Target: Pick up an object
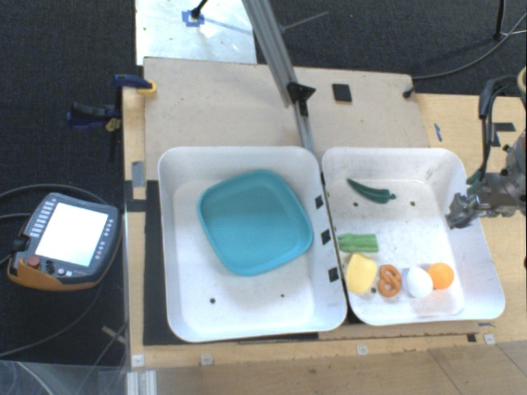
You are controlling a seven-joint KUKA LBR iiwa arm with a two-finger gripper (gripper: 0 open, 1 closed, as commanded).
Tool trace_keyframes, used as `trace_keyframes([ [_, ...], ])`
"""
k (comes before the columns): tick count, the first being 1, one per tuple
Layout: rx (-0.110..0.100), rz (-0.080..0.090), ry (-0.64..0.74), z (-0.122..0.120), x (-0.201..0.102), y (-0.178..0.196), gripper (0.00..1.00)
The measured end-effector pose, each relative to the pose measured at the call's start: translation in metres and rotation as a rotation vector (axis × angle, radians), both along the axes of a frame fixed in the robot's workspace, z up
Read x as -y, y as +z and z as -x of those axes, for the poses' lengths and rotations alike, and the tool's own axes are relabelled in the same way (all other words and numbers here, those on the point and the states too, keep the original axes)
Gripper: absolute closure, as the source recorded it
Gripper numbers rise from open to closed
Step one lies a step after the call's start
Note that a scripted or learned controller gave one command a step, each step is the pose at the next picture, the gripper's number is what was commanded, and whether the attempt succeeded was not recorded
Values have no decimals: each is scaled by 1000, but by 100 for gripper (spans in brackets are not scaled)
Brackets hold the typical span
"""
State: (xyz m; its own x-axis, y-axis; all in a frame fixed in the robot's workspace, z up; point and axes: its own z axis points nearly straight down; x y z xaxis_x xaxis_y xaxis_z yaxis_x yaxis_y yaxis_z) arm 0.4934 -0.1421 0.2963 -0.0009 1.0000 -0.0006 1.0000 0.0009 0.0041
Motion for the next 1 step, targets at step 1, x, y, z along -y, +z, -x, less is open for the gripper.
trace_keyframes([
  [1, -3, -1, 3, -3, -43, -7, 100],
])
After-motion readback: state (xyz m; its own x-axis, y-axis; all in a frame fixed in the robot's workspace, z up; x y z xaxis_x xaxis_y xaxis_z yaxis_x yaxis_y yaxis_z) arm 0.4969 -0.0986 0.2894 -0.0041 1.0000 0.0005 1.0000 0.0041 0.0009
